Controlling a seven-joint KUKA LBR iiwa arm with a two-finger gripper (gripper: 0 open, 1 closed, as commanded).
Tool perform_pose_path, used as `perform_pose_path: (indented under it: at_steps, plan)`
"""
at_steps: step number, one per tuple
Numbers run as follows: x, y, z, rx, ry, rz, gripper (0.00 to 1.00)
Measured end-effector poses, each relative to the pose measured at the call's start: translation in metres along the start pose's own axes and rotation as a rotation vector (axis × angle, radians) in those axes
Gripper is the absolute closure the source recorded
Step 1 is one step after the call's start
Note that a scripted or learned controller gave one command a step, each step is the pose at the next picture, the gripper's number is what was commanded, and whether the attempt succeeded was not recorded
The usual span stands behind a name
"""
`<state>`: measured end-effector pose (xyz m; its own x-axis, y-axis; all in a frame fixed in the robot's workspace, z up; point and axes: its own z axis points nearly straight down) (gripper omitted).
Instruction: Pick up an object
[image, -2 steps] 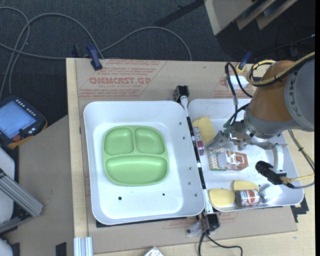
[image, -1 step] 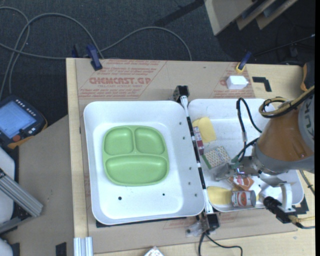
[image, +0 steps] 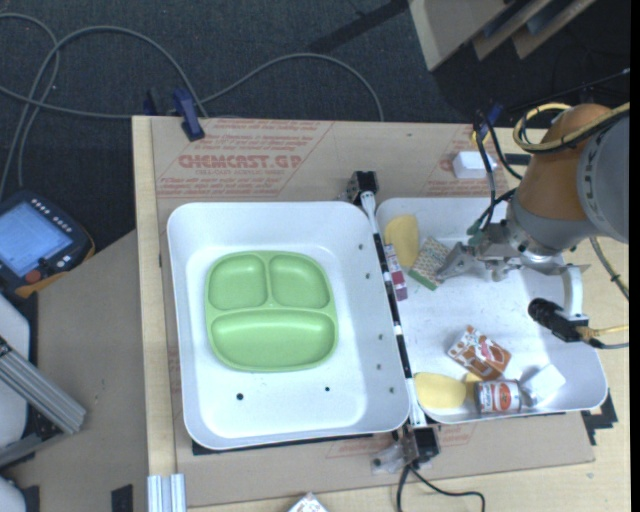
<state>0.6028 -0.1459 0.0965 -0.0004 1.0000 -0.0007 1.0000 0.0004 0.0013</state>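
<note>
surface (image: 250, 160): brown board with red printed lettering along its far side, blue clamps at the far-left corner (image: 186, 112) and the far right (image: 487, 122). lying directly on it: left white bin (image: 190, 320); right white bin (image: 560, 395) just beside it, the two touching along a dark seam; a small white block (image: 467, 164) near the far-right corner.
</note>
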Motion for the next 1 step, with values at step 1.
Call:
perform_pose_path:
  at_steps: [1]
  plan:
    - [-0.0769, -0.0424, -0.01, 0.003, 0.003, -0.001, 0.0]
